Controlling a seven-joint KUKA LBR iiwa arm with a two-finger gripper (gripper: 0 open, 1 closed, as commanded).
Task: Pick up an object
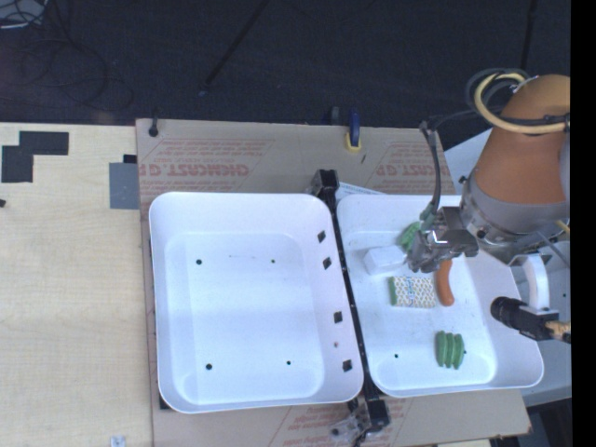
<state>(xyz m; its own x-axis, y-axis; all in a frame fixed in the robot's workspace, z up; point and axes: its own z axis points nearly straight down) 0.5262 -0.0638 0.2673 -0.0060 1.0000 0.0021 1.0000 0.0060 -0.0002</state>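
Note:
My gripper [426, 252] hangs low over the upper middle of the right bin [503, 372]. A small green thing [409, 236] lies just at its left side, partly hidden by it. Right below the gripper, an orange carrot-shaped thing [445, 285] lies lengthwise. A white block [380, 260] sits to the gripper's left. A flat pad with a green and white pattern [413, 291] rests beside the orange thing. A ribbed green thing [450, 350] lies nearer the bin's front.
The left bin [172, 250] stands beside the right one, with black clips [328, 186] along the shared wall. Both rest on a cardboard sheet [242, 156]. The arm's orange band [531, 147] looms over the right bin's far right corner.

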